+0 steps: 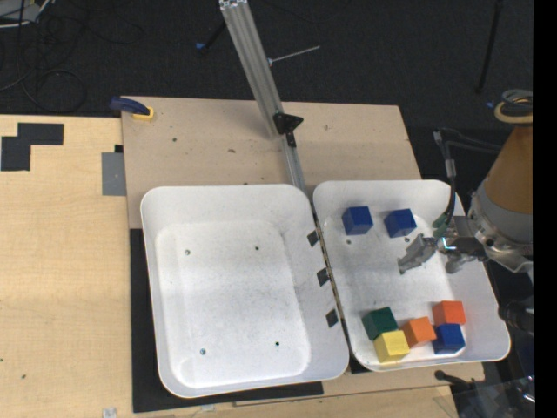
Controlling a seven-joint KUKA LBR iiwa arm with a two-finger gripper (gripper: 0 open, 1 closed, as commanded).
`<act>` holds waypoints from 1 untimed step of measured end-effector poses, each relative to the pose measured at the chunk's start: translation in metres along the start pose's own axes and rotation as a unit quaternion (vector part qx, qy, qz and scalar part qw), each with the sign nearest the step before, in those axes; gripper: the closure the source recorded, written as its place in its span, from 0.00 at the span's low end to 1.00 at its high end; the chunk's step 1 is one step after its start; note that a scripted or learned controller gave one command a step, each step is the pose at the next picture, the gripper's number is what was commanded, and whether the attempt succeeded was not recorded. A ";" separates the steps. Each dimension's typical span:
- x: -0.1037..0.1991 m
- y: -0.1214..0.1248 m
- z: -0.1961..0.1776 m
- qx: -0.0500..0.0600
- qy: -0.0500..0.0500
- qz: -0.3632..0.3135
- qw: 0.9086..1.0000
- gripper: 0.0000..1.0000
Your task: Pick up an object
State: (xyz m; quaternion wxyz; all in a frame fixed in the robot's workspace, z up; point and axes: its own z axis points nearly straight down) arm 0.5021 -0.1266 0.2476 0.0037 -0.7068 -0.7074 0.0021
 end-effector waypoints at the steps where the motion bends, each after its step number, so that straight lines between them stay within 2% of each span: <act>1: -0.001 0.000 -0.002 -0.002 0.000 0.002 1.000 0.00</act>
